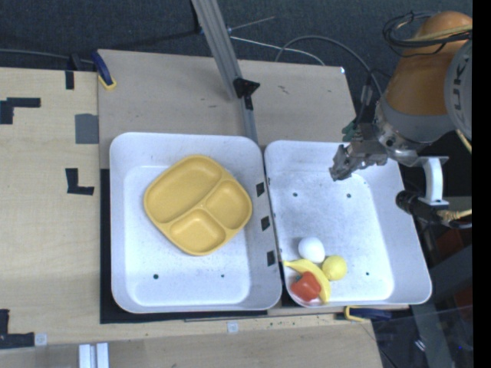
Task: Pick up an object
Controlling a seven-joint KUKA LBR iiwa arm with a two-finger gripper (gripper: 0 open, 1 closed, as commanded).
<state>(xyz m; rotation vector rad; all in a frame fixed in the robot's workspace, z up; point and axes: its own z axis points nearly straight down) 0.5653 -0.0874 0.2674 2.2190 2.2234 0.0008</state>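
On the wooden tabletop (46, 205) two white bins are sitting side by side. In the left bin (126, 282) a yellow divided plate (197, 204) is lying flat, turned a little. In the right bin (383, 267), at its near left corner, a white ball (311, 248), a yellow toy (334, 267) and a red piece (306, 285) are crowding together, touching one another. The hand (343, 165) is hanging over the far part of this bin, well apart from them, carrying nothing; if it is apart or together, I cannot tell.
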